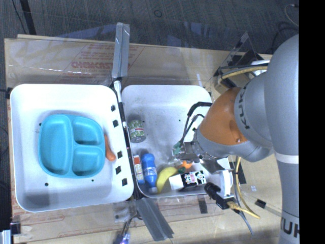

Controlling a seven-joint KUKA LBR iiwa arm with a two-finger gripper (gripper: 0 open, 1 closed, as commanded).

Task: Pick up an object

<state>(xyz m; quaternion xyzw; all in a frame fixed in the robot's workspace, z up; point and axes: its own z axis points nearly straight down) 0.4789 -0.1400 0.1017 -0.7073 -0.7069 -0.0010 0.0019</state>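
Whether the gripper [184, 156] is open or closed cannot be told: the orange band of the arm [226, 123] sits right over it, and nothing can be seen held in it. It hangs low over the lower middle of the right bin [167, 98], among the cluster of objects there.

The step in hand looks like the reach or descent onto a target, not a lift. The closest candidates are a small orange item [187, 164] just under the wrist, a white box with black markings [191, 179] below it, and a banana [164, 178] to the lower left. A blue bottle [149, 170] and a thin red-and-white tube [137, 168] lie side by side further left against the bin wall, and a can [136, 130] lies alone above them.

The next move calls for settling on one object. The banana, box and orange item are packed close, so a closing grasp could nudge a neighbour or catch two things.

A small greenish bit [177, 149] beside the wrist is too small to name. The box is partly covered by the arm's fittings. In the left bin [30, 100] sit a blue divided tray [71, 145] and an orange object [109, 149] on its right edge.
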